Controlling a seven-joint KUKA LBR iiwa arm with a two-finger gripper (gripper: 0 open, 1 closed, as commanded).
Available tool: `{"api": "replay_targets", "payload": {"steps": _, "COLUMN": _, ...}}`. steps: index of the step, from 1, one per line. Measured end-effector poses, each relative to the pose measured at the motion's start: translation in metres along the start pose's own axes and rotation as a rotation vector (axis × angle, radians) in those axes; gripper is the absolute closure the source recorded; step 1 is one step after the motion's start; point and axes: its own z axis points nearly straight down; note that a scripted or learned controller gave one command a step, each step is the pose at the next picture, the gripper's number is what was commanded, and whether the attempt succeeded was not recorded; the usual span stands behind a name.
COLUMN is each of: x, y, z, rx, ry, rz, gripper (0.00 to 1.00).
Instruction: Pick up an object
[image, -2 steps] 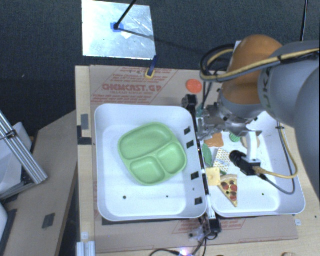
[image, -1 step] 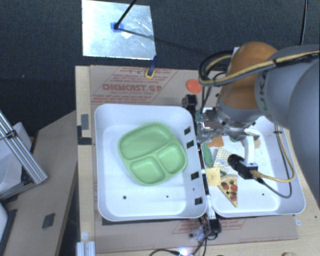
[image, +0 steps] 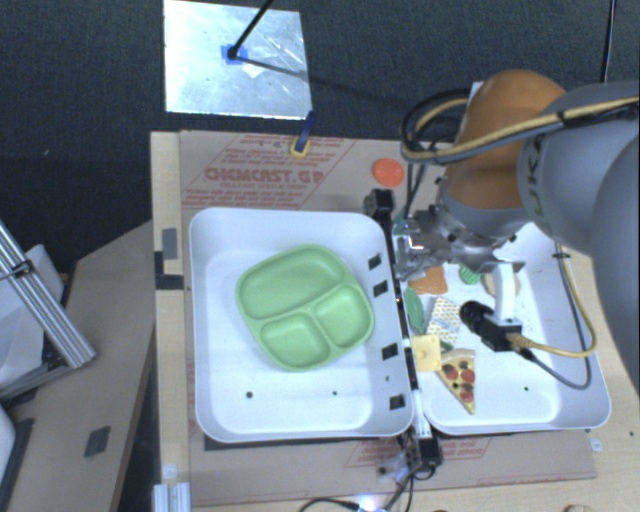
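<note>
Dark speckled floor behind a tan bench (image: 120, 300); brown cardboard sheet (image: 265, 172) printed in red, partly legible as "CHEMCAST". Two shallow, glossy white plastic bins side by side. Left bin (image: 220, 400): smooth pale-green tray (image: 303, 306) with three rounded compartments. Right bin (image: 540, 400): flat toy pizza slice (image: 460, 374) with red dots, yellow square (image: 426, 352), speckled green card (image: 443, 316), orange piece (image: 430, 280), small green piece (image: 470, 271), all near the bin's left wall. Grey arm, orange band, gripper (image: 425, 245) low above the orange piece; pincer state cannot be told. Crinkled silver sheet (image: 237, 60) at top.
</note>
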Motion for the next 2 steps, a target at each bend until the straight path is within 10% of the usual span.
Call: {"api": "replay_targets", "payload": {"steps": 2, "x": -0.001, "y": 0.009, "z": 0.019, "rx": 0.003, "ry": -0.001, "rz": 0.005, "gripper": 1.0}}
